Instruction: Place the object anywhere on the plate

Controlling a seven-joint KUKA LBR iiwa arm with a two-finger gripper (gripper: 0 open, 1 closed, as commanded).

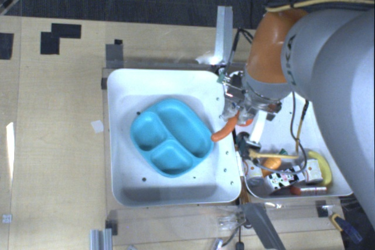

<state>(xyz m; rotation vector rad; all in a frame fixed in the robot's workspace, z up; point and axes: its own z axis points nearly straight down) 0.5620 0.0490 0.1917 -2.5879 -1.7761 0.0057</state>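
Right now the gripper (234, 123) hangs over the seam between the two bins, just past the plate's 3 o'clock edge. An orange carrot (225, 130) slants down from it toward 8 o'clock, its upper end up among the fingers, so the gripper looks closed on it (the fingertips themselves are hard to make out against the cabling). The carrot's lower tip sits just beside the plate's rim, at the border of the left bin's right wall; whether it touches anything below I cannot tell.

Above the gripper, at 1 o'clock, the arm (328, 67) rises with its orange band and broad grey body, covering much of the right bin.

The plate (170, 136) is blue, with three compartments, and lies tilted in the middle of the left bin (126, 184).

At 5 o'clock from the gripper, the right bin (252, 187) holds a clutter of small things: a banana (324, 167) at its far right, something orange and yellow near the left, and a red-tipped piece low down (too jumbled to name surely).
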